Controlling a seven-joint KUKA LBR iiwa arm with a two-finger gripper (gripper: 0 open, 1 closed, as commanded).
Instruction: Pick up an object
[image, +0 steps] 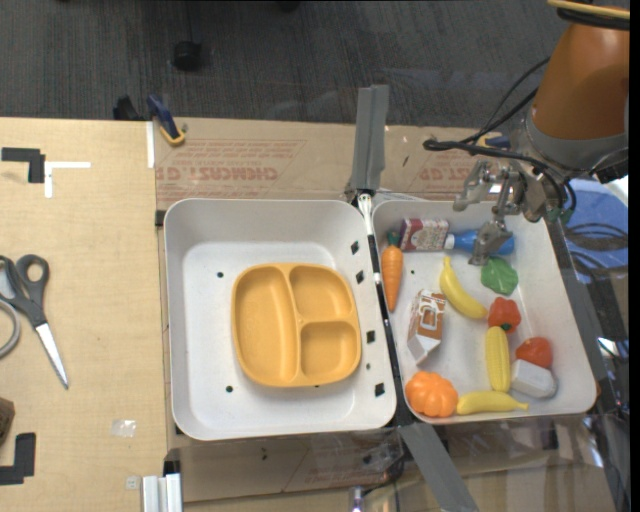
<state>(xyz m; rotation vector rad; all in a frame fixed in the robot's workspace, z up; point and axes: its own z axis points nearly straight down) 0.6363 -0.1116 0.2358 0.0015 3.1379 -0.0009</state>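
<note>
The gripper (493, 215) is seen over the far part of the right bin (572, 300), and whether it is released or clenched cannot be told. Nothing is seen grasped in it. Just below it a green toy (499, 274) and a blue bottle (470, 240) are placed. In the same bin 3 bananas, a carrot (392, 275) and a small pumpkin (431, 394) are found. A yellow divided plate (296, 324) is laid in the left bin (190, 330).

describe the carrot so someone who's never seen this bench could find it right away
Look in the right bin, the one full of toy food. Along its left wall lies the carrot, lengthwise, green top away from the camera. It is the only long, tapered orange piece; the pumpkin is round.
</note>
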